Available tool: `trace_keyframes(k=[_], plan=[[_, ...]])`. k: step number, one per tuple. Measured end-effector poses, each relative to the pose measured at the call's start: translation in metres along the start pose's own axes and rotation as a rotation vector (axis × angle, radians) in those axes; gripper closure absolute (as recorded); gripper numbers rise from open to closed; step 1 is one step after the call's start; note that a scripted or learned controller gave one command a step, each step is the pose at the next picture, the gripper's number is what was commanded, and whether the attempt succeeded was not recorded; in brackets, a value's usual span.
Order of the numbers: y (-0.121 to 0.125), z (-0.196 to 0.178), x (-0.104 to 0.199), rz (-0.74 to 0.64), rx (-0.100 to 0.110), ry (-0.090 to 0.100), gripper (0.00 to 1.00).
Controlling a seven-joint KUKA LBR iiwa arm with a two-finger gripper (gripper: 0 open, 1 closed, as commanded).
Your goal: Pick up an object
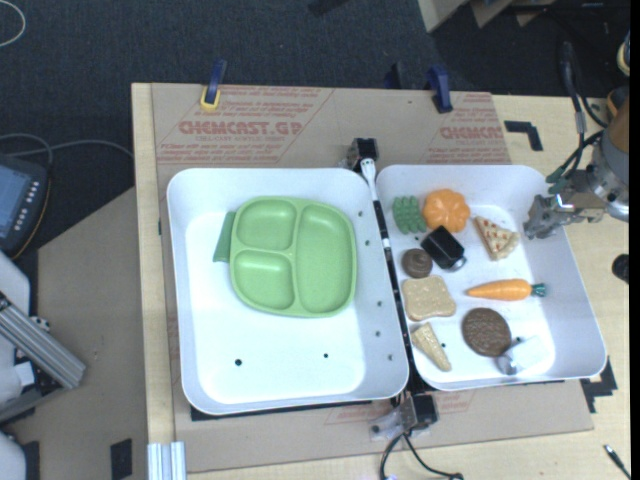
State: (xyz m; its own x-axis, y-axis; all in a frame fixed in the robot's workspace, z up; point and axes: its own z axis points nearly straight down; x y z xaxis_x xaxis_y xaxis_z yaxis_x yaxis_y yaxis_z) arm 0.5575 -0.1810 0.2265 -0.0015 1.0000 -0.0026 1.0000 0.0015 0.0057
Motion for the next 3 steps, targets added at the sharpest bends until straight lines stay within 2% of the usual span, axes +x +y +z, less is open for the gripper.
trace_keyframes(k=[1,2,3], plan=[[0.02,-0.003,0.061,-0.005,0.002,0.003,1.0],[0.03,0.006,0.111,-0.004,0.006,0.005,1.0],[0.05,0.015,0.159,-0.004,0.003,0.003,1.0]])
